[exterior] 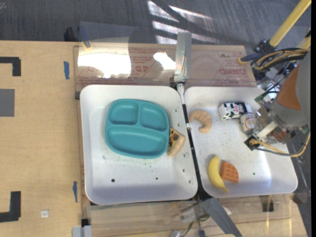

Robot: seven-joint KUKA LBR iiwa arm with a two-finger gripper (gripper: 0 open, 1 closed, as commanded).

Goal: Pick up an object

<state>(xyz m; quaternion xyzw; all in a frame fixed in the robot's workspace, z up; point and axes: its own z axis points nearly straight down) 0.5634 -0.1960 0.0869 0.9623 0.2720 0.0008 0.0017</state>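
Note:
In the right bin (281, 181) lie a tan croissant (202, 120), a black-and-white carton (232, 109), a yellow banana (216, 172) and an orange waffle (229, 172) touching the banana. A small round whitish item with red marks (247, 121) sits just right of the carton. My gripper (257, 123) reaches in from the right and hangs right beside this round item, partly covering it. Nothing shows clearly as held.
The left bin (94, 172) holds a teal divided plate (137, 128) with a small sandwich-like piece (175, 140) leaning at its right edge. A ridge where the bin rims meet (189, 142) separates the two bins. The grey arm with its orange band (291, 95) stands over the right bin's far right side.

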